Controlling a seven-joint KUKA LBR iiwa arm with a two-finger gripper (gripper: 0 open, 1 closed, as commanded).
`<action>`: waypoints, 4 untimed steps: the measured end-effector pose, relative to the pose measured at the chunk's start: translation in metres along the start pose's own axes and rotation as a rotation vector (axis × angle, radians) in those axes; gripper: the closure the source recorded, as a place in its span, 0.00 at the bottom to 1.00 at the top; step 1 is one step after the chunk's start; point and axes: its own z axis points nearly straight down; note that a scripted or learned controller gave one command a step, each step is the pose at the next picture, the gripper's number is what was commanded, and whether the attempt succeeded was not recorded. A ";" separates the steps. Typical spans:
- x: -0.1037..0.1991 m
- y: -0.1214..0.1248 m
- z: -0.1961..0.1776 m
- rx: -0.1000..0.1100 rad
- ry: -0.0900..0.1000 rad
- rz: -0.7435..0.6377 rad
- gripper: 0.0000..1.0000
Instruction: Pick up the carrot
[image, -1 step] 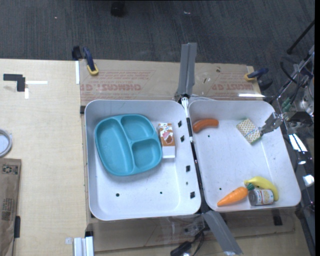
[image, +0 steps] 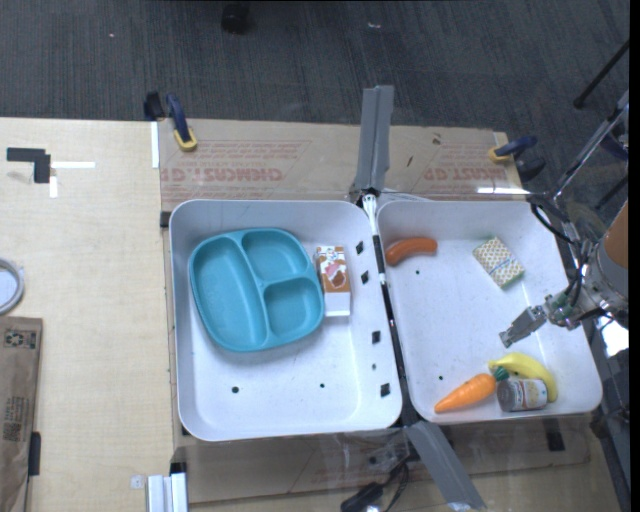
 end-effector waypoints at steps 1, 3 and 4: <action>-0.001 0.001 -0.009 -0.001 -0.001 0.003 1.00; 0.043 0.012 0.054 -0.001 -0.001 -0.314 0.00; 0.018 0.004 0.103 -0.002 -0.001 -0.461 0.00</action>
